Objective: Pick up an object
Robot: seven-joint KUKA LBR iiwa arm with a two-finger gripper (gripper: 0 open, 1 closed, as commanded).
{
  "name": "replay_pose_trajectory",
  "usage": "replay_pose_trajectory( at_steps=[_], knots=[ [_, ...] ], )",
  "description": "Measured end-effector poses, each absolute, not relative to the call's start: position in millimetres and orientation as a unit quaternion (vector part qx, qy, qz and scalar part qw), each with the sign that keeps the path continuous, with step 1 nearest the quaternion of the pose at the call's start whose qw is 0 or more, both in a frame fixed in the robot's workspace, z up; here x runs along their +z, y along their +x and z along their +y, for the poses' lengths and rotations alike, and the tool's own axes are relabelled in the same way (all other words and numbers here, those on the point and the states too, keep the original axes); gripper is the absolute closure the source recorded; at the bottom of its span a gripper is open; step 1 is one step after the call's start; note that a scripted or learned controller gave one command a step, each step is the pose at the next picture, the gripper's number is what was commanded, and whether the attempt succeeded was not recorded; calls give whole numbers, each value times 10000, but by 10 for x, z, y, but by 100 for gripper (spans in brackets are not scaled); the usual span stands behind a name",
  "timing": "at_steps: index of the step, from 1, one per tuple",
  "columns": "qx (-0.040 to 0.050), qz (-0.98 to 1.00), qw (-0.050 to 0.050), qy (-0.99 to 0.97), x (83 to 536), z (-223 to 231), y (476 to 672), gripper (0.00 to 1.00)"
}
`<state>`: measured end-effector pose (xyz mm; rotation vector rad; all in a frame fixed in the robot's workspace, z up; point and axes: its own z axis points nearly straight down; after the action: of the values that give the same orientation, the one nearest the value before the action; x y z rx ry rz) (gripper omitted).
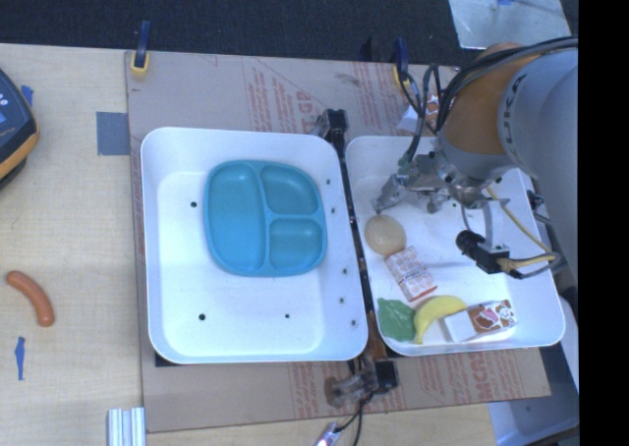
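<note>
The right bin (531,336) holds a beige round object (385,234), a small red-and-white packet (411,275), a yellow banana (436,314), a green piece (396,318) and a red-and-white carton (488,319). My gripper (411,189) hangs over the bin's upper part, just above and right of the beige round object. The arm's wrist covers most of the gripper. Nothing visible sits between the fingers.
The left bin (167,238) holds a blue divided plate (265,218). A sausage (31,297) lies on the bench at far left. A dark device (12,130) sits at the left edge. Cables (511,257) loop off the wrist over the right bin.
</note>
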<state>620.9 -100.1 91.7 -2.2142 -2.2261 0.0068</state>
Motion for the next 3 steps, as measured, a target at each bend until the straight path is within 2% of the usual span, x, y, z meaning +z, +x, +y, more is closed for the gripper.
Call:
replay_pose_trajectory(
  at_steps=[1,2,3],
  knots=[
    [4,-7077,-6,-7065,1574,-1633,6469,0],
    [0,-7089,5,-7053,2384,-1237,5911,0],
    [24,-7088,20,-7054,1241,-1075,5658,0]
  ],
)
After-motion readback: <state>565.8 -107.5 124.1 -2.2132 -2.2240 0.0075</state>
